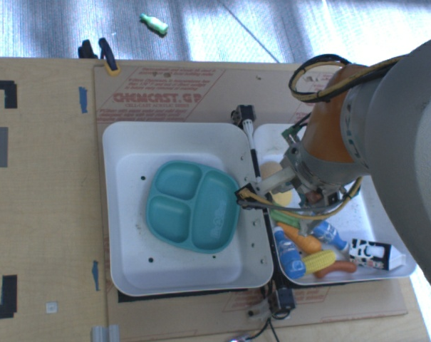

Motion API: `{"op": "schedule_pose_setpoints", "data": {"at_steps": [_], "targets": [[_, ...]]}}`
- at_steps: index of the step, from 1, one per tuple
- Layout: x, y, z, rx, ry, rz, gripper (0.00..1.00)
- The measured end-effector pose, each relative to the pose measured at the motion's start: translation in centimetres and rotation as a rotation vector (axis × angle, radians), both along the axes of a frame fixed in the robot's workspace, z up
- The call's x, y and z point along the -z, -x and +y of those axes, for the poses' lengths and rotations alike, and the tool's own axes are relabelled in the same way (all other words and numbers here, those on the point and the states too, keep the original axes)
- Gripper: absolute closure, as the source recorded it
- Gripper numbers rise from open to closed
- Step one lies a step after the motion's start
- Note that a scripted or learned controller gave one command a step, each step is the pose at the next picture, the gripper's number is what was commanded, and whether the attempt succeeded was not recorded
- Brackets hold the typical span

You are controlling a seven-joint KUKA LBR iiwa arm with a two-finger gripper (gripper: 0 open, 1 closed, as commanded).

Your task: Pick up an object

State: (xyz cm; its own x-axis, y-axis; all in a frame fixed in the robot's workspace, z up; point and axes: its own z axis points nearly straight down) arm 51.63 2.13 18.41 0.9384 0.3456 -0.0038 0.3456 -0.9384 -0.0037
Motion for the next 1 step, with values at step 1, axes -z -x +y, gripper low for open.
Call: {"op": "schedule_pose_setpoints", "data": {"at_steps": [1], "targets": [[-0.01,3.76,-1.59,-0.289,-0.001,-0.001,0.0]]}}
